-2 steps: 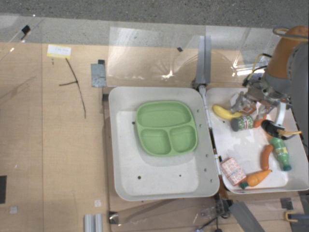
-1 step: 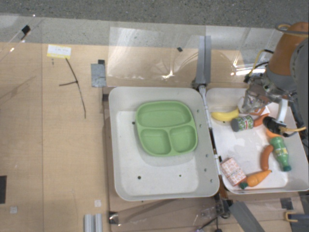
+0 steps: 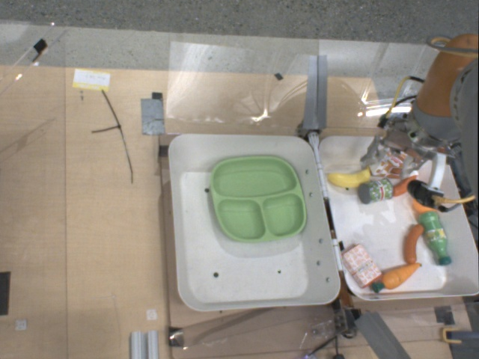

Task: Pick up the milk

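The milk looks like the small pink-and-white carton, lying on its side at the front left of the right bin. My gripper hangs over the back of that bin, well behind the carton and apart from it. It sits just above a red-and-white packet and a grey can with a red label. Nothing shows clearly between the fingers.
A yellow banana lies left of the can. A green bottle, a sausage and a carrot lie right of the carton. The left bin holds a green divided plate.
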Controlling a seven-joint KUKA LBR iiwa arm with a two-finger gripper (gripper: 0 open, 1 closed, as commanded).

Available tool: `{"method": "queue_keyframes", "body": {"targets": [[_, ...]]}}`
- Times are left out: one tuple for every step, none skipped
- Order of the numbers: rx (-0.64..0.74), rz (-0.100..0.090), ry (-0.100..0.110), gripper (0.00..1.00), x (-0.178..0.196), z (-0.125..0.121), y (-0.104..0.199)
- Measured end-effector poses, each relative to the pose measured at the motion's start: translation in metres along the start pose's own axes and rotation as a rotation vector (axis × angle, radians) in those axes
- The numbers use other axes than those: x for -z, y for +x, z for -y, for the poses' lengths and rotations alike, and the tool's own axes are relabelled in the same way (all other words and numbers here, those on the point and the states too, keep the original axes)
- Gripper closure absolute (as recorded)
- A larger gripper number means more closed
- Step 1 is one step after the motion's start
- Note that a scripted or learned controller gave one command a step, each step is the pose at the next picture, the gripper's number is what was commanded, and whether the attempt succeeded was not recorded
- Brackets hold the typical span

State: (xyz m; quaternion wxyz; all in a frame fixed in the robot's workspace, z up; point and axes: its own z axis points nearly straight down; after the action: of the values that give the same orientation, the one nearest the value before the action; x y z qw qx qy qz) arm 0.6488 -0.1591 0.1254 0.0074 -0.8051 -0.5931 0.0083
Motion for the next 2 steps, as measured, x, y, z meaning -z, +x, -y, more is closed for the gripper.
{"method": "queue_keyframes", "body": {"targets": [[-0.071,-0.019,0.014,0.0,-0.0277,-0.0258,-0.0374],[-0.064,-0.019,0.024,1.0,-0.018,-0.024,-0.0354]]}}
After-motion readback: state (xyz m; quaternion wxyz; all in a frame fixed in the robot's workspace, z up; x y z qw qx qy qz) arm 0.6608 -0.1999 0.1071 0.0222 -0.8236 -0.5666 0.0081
